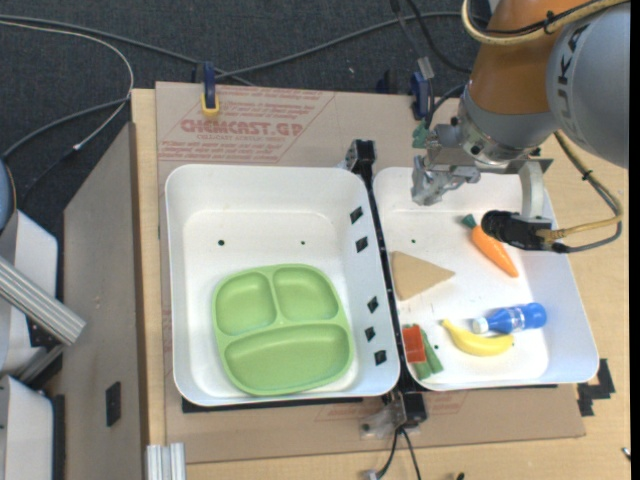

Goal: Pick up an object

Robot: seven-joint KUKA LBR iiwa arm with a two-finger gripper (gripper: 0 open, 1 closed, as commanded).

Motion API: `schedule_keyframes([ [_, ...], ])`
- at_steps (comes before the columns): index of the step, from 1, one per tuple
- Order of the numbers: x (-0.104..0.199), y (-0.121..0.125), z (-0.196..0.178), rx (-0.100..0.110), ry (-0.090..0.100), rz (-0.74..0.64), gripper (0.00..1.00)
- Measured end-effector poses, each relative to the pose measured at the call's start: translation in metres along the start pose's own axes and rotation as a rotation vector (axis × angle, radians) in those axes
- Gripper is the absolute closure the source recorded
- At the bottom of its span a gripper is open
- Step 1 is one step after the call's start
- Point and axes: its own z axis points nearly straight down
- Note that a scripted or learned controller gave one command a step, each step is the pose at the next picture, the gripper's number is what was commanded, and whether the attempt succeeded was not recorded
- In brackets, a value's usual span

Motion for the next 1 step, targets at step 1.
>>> schedule_keyframes([
  [1,0.0634,-0.0064,0.0091,0.004,0.0,0.0,1.0],
])
